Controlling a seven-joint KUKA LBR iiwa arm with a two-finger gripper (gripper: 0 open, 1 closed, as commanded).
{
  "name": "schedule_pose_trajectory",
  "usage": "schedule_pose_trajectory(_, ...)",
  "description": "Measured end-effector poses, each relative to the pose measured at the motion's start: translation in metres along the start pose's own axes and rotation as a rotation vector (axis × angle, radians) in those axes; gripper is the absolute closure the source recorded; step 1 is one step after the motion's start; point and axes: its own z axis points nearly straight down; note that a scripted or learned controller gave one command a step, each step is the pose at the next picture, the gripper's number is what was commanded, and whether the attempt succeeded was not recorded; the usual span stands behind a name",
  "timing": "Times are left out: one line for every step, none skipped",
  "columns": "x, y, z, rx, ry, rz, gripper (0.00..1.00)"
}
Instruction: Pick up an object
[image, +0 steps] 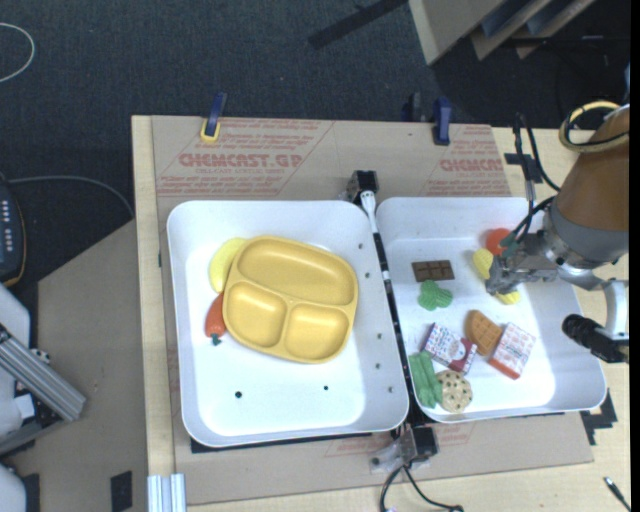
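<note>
My gripper (505, 278) is low in the right bin (575, 385), near its far right side. It sits over a yellow toy piece (484, 263) that shows on either side of it. A red piece (497, 240) lies just behind it. Nothing can be made out held in the gripper. Other small toys in this bin are a brown chocolate bar (433, 270), a green piece (434, 295), a pink-and-white carton (448, 345), a toast slice (483, 331), a red-and-white packet (513, 350), a cookie (455, 392) and a green pod (423, 377).
The left bin (280, 410) holds a yellow compartment plate (290, 298), with a yellow banana (224, 260) and a red-orange vegetable (216, 318) at its left edge. A black divider (380, 270) separates the bins. The arm's wrist (595, 200) overhangs the right bin's edge.
</note>
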Motion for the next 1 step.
schedule_pose_trajectory(0.0028, -0.0035, -0.0622, -0.002, 0.0, -0.003, 1.0)
